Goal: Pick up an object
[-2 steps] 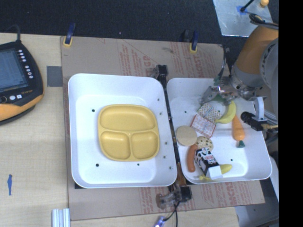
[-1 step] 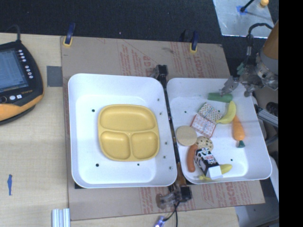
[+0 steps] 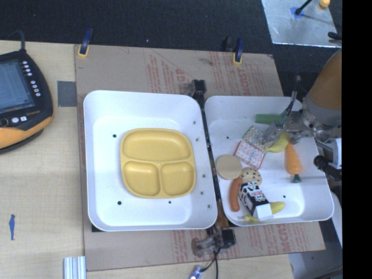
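White and shallow, the right plastic bin (image 3: 311, 211) holds all the small objects, and every place here is given from this bin. Inside it, near its far right corner, the grey metal two-finger gripper (image 3: 272, 133) of the arm is lowered among the objects. Whether its jaws are spread or pressed together cannot be told, because the tips are small and blurred against the things under them. Just beside the gripper, toward the bin's left wall, lies a square patterned card in pink and white (image 3: 250, 146), and on the other side a yellow piece (image 3: 279, 143) shows, with a green flat object (image 3: 268, 118) behind it near the far wall. An orange toy carrot (image 3: 292, 160) lies near the right wall. Toward the near left corner there are a round beige disc (image 3: 228, 167), a spotted cookie-like piece (image 3: 251, 176), a red sausage shape (image 3: 235, 193), a small black and white carton (image 3: 254, 199) and a yellow banana shape (image 3: 277, 206). To the left of the bin stands the second white bin (image 3: 99, 156) with a yellow divided plastic tray (image 3: 157, 161). As a judgement, the task is at the reaching stage: nothing is seen lifted, so the grasp and the lift are not yet done. The likely target is the card or the yellow piece.
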Robot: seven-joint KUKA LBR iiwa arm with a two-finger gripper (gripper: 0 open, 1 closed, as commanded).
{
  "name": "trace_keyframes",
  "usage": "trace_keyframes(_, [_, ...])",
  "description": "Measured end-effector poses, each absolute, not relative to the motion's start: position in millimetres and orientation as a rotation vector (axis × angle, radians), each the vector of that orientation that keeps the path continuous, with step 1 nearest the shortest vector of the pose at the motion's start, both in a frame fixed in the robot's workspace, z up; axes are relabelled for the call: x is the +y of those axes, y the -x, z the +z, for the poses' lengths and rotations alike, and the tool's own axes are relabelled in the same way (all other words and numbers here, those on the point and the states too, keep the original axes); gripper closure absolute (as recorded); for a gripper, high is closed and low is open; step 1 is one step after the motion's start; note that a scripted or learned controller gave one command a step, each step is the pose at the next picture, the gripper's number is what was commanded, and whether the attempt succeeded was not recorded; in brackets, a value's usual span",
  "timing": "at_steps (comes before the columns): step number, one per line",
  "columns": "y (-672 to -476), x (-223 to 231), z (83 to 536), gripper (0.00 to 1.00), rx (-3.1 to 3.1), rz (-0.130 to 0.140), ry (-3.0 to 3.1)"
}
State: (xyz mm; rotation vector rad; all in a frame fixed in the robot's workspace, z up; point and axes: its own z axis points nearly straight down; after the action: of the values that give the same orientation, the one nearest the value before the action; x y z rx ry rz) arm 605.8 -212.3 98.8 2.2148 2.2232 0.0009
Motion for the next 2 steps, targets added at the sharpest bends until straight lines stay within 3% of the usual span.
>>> trace_keyframes(1, [-651.6, -182.5, 96.6, 0.0, 2.222, 0.002, -2.214])
trace_keyframes(2, [-650.2, -172.7, 96.5, 0.0, 2.22, 0.001, -2.214])
